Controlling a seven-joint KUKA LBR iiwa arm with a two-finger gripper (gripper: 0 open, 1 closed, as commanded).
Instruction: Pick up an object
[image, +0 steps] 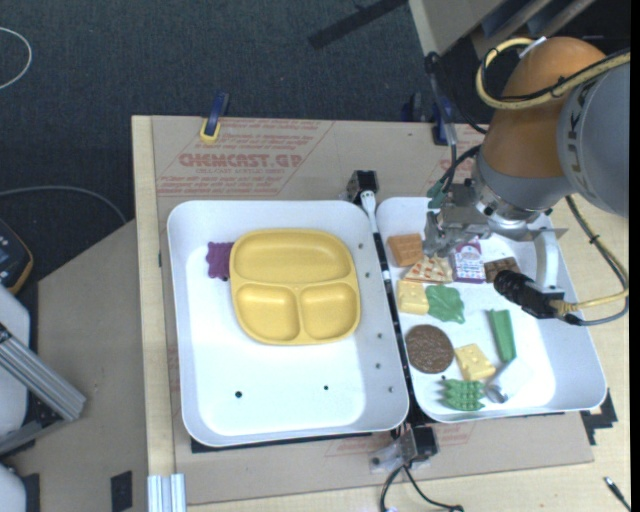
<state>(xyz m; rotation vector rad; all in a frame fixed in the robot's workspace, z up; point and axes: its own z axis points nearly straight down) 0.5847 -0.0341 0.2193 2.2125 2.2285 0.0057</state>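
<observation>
Where dark carpet (120, 70) surrounds it, the bench (260, 160) bears two white bins (190, 300).

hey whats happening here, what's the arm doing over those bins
The grey arm reaches in from the right, and its gripper hangs low over the right bin, just above a pizza-slice toy among small play-food pieces such as a brown cookie and a green stick. Nothing visibly sits between the jaws. The left bin holds a yellow divided plate with a purple piece beside it.
</observation>
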